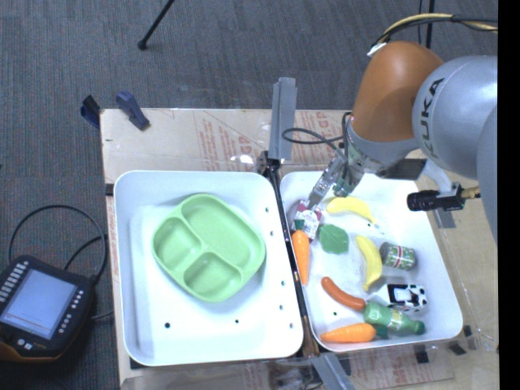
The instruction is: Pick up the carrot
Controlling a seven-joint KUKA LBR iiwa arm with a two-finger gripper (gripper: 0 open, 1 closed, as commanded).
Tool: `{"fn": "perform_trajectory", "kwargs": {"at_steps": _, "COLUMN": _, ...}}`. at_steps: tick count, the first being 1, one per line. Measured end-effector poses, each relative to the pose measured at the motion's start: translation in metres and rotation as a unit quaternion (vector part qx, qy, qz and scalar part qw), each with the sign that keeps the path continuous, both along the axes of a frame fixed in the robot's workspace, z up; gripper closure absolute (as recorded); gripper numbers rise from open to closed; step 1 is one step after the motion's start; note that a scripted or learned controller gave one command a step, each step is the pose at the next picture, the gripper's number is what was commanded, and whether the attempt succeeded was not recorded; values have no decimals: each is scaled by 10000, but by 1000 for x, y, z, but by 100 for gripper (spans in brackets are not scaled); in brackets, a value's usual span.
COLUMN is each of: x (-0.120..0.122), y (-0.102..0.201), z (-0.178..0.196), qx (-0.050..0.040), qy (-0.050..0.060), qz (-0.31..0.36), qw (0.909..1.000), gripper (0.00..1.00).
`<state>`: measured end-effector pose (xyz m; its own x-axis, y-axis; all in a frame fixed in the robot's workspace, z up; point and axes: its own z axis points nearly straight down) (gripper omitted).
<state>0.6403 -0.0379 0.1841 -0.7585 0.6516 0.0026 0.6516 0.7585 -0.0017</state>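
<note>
An orange carrot, yellow bananas, a pale green divided plate, white bins.

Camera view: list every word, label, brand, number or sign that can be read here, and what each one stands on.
"KUKA": dark letters running up the grey arm.
Red print on the cardboard under the bins: too faint to read.
Can label: too small to read.
Small packet by the gripper: blurred.
Pendant screen: nothing legible.
</note>
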Motion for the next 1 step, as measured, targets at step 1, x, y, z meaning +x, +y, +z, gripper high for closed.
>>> {"fn": "perform_trajectory", "kwargs": {"at_steps": 1, "x": -24, "y": 6, "z": 53, "qx": 14, "qy": -11, "qz": 2984, "qw": 9544, "gripper": 100}}
